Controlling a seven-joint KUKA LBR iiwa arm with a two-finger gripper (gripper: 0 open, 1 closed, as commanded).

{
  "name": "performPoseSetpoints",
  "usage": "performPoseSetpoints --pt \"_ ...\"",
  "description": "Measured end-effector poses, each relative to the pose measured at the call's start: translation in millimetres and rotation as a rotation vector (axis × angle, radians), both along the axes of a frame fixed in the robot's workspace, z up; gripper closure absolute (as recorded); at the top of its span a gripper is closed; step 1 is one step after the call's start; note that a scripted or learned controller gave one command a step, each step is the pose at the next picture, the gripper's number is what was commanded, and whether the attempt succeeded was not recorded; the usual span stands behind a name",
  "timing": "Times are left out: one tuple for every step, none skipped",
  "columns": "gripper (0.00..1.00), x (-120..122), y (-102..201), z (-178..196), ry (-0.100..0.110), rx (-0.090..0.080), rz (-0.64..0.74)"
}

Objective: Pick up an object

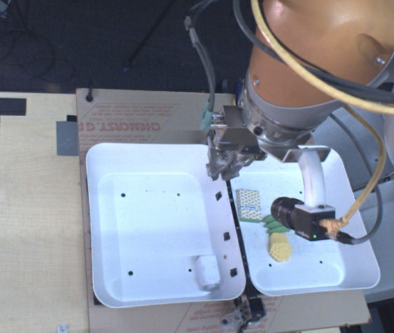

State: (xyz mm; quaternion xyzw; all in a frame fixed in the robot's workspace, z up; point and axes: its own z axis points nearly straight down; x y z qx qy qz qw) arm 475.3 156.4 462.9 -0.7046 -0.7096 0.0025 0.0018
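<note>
Nearest the lower edge of the view, the left bin point(107, 283) holds a small white cup-like object point(207, 272) lying close to its near right corner, white on white and hard to make out in shape. Just beside it across the shared rims, the right bin point(360, 272) holds a yellow corn cob toy point(279, 247) near its middle, with a green piece point(271, 222) touching its far end; part of that green piece is hidden under a black cylindrical unit point(296, 216) mounted on the arm, so its full form cannot be told. A little farther back, close to the right bin's left wall, lies a small flat packet point(249, 204) with a pale dotted pattern and a green edge. Both bins rest on a brown board point(148, 116) with mirrored red lettering, on a pale wooden bench point(23, 220).

Above the divide between the bins, toward their far side, hangs the gripper point(219, 166), a dark metal cluster pointing down at the rims. Whether its fingers are apart or closed cannot be told from this angle, and nothing can be seen between them. Behind it the large orange-banded wrist point(322, 40) fills the upper right, cut off by the frame, with a yellow cable point(370, 186) looping round it.
</note>
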Motion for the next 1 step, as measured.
performPoseSetpoints --pt "1.0 0.6 37.9 63.3 -0.008 0.003 -0.003"
